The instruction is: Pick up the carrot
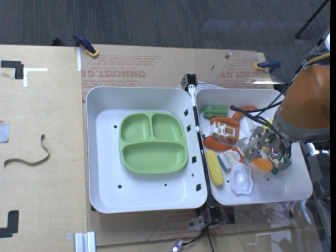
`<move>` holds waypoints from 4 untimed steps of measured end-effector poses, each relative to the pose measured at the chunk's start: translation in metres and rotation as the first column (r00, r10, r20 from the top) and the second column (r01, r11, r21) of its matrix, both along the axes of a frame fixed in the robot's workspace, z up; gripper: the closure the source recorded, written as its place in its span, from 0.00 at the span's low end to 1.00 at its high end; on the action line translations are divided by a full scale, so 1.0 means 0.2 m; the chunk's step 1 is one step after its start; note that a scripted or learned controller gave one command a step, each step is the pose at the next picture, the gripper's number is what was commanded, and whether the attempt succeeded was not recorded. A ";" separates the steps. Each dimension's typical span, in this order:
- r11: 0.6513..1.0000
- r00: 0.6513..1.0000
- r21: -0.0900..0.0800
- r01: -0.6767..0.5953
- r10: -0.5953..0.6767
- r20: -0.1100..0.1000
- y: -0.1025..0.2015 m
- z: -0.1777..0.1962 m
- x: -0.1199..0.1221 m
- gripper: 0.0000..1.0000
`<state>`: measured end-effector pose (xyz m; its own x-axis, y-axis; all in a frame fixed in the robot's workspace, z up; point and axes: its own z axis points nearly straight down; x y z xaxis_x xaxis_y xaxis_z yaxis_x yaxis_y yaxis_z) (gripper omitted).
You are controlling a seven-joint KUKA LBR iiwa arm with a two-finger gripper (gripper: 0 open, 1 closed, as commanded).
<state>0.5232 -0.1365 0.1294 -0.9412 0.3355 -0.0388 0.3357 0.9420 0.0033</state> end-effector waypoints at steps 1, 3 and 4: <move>1.000 1.000 -0.001 -0.001 0.001 0.003 0.00 0.05 0.01 1.00; 0.955 0.954 0.011 -0.296 0.296 -0.036 -0.14 -0.19 -0.18 0.00; 1.000 0.999 0.011 -0.029 0.030 -0.037 -0.21 -0.19 -0.22 0.00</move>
